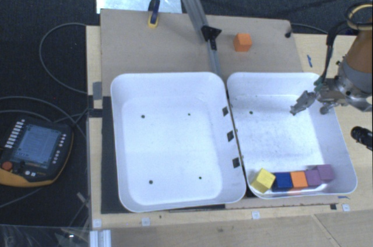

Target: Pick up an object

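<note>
- Blocks are what I'm after: a yellow block (263,180), a blue block (283,180), an orange block (299,179) and two purple blocks (319,175) sit in a row along the near wall of the right bin (280,94), well below the gripper (302,103) as I see it.
- Yellow is the farthest to the gripper's left in that row and sits turned at an angle; the purple pair lies almost straight below the wrist, touching the orange one.
- From my camera the gripper hangs over the upper right part of the right bin, its tip pointing left and slightly down, with bare bin floor under it.
- I can't tell how far apart its fingers are; they blur into one grey shape, and I see nothing in them.
- The arm (356,59) comes in from the right, the orange band above the wrist.
- A second orange block (243,42) sits on the bench beyond the bins, up and to the left of the gripper, well apart from it.
- The left bin (169,84) lies further left, touching the right bin along their shared edge.
</note>
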Tool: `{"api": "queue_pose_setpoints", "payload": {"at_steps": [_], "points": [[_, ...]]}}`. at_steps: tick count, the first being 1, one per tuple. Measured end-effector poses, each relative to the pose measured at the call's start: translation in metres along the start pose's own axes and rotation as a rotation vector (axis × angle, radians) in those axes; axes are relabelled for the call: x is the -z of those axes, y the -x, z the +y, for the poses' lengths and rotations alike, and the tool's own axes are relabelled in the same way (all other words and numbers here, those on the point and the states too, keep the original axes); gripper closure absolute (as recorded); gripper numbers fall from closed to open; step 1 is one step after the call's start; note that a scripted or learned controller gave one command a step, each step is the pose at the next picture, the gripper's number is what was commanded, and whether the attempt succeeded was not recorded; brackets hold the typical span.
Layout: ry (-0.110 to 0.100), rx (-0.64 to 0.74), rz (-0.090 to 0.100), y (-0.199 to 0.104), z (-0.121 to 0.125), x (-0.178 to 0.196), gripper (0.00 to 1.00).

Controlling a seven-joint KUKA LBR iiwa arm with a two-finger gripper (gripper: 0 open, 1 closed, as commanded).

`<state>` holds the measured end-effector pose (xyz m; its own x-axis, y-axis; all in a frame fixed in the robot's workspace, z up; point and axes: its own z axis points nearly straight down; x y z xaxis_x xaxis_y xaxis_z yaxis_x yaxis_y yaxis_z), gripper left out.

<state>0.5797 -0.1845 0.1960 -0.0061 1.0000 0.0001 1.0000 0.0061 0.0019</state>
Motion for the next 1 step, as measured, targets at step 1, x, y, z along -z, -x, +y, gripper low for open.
{"api": "queue_pose_setpoints", "payload": {"at_steps": [1], "points": [[-0.002, -0.007, -0.002, 0.0252, 0.0081, -0.0322, 0.0]]}}
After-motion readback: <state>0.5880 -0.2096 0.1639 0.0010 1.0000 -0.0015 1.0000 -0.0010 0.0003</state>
